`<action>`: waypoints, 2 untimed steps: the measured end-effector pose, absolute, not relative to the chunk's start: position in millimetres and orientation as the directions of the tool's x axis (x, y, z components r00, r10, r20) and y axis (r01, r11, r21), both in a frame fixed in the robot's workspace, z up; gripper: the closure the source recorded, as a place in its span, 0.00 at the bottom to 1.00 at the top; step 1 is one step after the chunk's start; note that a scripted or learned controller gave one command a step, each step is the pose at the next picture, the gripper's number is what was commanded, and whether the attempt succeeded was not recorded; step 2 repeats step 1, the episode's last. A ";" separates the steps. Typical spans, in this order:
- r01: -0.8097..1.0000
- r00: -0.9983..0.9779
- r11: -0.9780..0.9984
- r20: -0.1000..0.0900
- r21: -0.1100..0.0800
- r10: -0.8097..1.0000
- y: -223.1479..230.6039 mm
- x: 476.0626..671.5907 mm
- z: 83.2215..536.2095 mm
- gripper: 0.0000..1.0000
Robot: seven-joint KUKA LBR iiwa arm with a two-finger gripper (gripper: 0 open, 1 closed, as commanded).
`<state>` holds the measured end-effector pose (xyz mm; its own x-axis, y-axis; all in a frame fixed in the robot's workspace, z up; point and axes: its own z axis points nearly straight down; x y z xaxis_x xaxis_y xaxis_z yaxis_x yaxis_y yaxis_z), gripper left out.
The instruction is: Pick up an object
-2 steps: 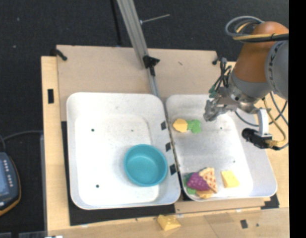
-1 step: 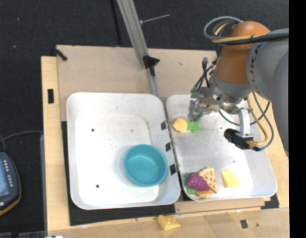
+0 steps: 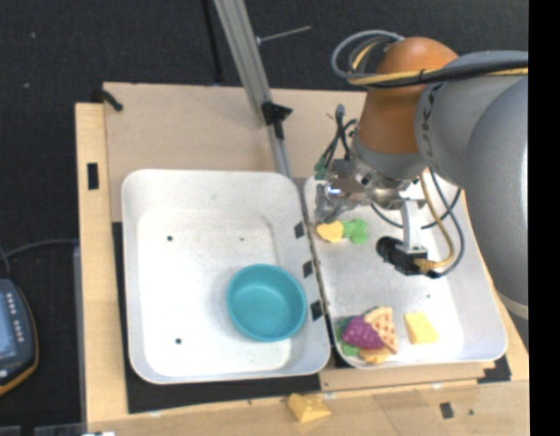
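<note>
**Arm low over right bin, gripper above yellow and green pieces**

Far left, off the bench: a black handheld controller with a grey screen (image 3: 5, 325). The left shallow white plastic bin (image 3: 171, 207) holds one round teal plastic bowl (image 3: 266, 302), upright, near the bin's lower right corner, close to the wall shared with the other bin. A slanted grey metal rail (image 3: 248, 62) runs down from the top toward the gap between the bins.

On the bench's front edge, outside both bins, lies a small yellow wedge-shaped block (image 3: 308, 408).

The right shallow white plastic bin (image 3: 461, 321) holds the rest. At its upper left, a small yellow rounded toy piece (image 3: 330, 232) touches a small green knobbly toy piece (image 3: 356, 232). The two-finger gripper (image 3: 334, 203) sits just above them; whether it is open or closed cannot be told, and nothing is visibly gripped. At the bin's lower left corner, a purple grape-cluster toy (image 3: 359, 334) lies against an orange-and-yellow pizza-slice toy (image 3: 382, 327); just right, apart, a yellow cube-like block (image 3: 420, 328).

The grey arm with orange band (image 3: 402, 98) enters from the right.
</note>
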<state>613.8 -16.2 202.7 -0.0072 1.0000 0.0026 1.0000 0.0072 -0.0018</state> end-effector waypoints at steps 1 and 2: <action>1.000 -0.008 0.008 0.002 0.003 1.000 40.2 624.6 217.3 1.00; 1.000 -0.008 0.008 0.002 0.003 1.000 40.2 624.6 217.3 1.00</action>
